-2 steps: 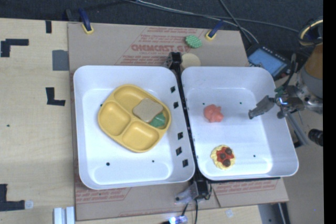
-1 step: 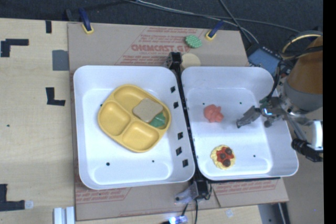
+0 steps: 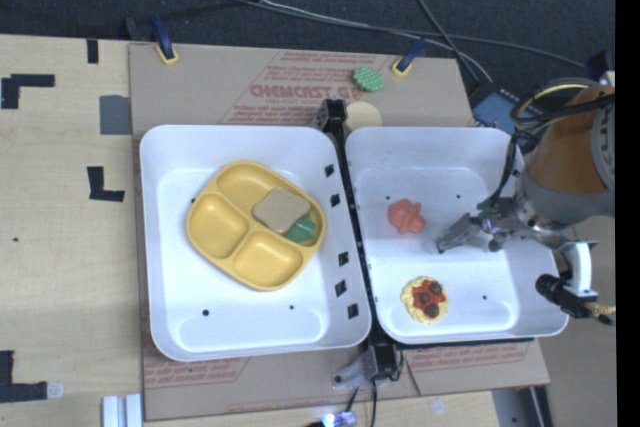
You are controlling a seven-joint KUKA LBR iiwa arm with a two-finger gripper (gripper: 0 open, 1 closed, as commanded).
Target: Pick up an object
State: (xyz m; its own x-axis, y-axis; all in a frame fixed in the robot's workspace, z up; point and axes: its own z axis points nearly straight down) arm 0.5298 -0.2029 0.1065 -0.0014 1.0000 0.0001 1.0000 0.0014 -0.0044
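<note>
Overhead, the grey arm with orange band reaches from the right into the right white plastic bin (image 3: 500, 150). Its 2-finger gripper (image 3: 452, 239) hangs low, fingers narrowly spread, holding nothing. A lumpy pink toy (image 3: 406, 215) lies just beside it; a round yellow pizza toy (image 3: 425, 299) lies near. The left bin (image 3: 175, 155) carries a yellow divided tray (image 3: 225, 225).

— In the left bin (image 3: 180, 315)?
— A divided tray (image 3: 225, 225), bread slice (image 3: 281, 208) in one compartment, leafy piece (image 3: 304, 231) just beside.
— In the right bin (image 3: 460, 160)?
— Shrimp-like toy (image 3: 406, 215) behind, small pizza (image 3: 425, 298) in front, tool (image 3: 455, 237) right of the shrimp-like toy.
</note>
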